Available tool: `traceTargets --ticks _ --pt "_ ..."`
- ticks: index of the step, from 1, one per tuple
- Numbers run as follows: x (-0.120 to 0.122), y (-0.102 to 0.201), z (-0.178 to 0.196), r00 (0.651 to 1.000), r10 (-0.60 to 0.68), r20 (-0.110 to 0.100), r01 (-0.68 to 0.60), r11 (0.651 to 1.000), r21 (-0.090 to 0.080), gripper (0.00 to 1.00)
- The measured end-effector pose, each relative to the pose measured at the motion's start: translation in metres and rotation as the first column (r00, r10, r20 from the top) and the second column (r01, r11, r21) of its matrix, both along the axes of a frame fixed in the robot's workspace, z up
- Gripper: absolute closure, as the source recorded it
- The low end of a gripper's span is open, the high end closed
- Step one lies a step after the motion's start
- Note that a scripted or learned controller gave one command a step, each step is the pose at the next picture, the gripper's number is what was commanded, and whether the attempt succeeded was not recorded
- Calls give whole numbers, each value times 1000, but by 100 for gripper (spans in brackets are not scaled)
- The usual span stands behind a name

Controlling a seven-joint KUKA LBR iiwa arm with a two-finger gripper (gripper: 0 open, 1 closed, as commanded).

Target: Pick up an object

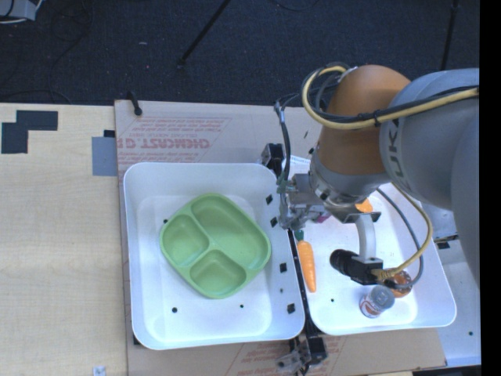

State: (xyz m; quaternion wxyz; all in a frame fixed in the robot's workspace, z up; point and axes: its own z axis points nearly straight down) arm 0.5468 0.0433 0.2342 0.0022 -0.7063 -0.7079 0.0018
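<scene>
A: How far along is the pick?

B: By the look of it, nothing is lifted yet. The arm (368, 124) reaches in from 3 o'clock and hangs over the right bin (438, 308). Its wrist is low over that bin's 10 o'clock corner, close to the wall shared with the left bin (141, 288).

A: And the jaws?

B: They sit under the wrist, amid dark hardware, and whether they are apart or together cannot be told. Nothing can be seen between them.

A: Where are the things it could take?

B: The carrot (307, 265) lies flat on the right bin's floor at its 9 o'clock side. It lies just beside the shared wall, runs from 12 to 6 o'clock, and sits just below the jaws. A small bottle (376, 301) rests near that bin's 5 o'clock corner, well apart from the carrot. A green divided plate (215, 244) lies in the middle of the left bin.

A: So what is done and what is left?

B: Judging from this, the approach is made, with the carrot the likeliest target. Left are the close on it and the lift clear of the bin. The pale worktop (55, 249) at 9 o'clock carries nothing to pick.
</scene>
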Motion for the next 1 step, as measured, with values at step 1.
traceTargets --ticks 1 --pt "10 45 -12 1000 1 2 -1 1000 -1 100"
